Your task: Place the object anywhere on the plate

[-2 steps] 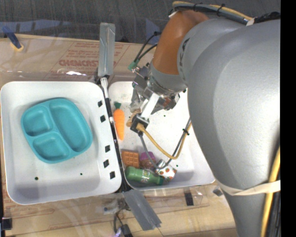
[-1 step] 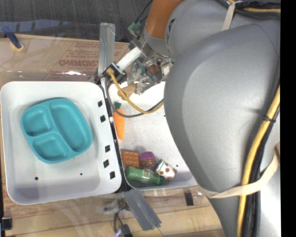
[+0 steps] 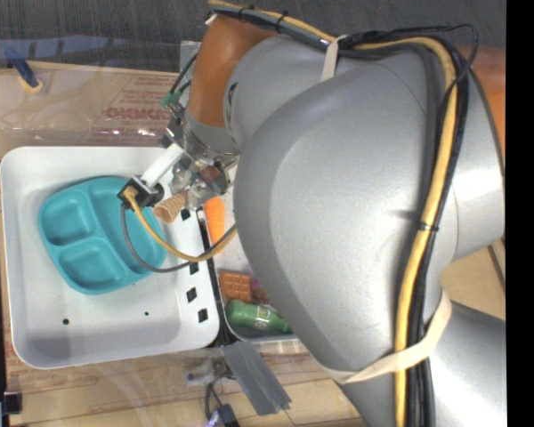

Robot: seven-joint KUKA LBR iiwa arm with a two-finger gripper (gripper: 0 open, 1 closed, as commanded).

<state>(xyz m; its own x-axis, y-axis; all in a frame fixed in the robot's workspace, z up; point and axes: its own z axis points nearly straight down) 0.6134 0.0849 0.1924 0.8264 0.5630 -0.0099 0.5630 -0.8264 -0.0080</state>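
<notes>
A teal divided plate (image 3: 84,238) lies in the left white bin (image 3: 36,327). My gripper (image 3: 166,190) hangs over the plate's right edge, below the orange wrist band. A tan waffle-textured cone (image 3: 170,207) sits right at the gripper's tip, just beside the plate's right rim. The arm hides whether the cone is gripped or only lying under the tip. A yellow cable (image 3: 151,247) loops down from the gripper across the plate's right side.
An orange carrot-like piece (image 3: 214,220) lies by the divider between the bins. In the right bin (image 3: 224,326), a waffle piece (image 3: 235,285) and a green bottle (image 3: 252,316) show under the arm. The big grey arm (image 3: 356,203) covers most of that bin.
</notes>
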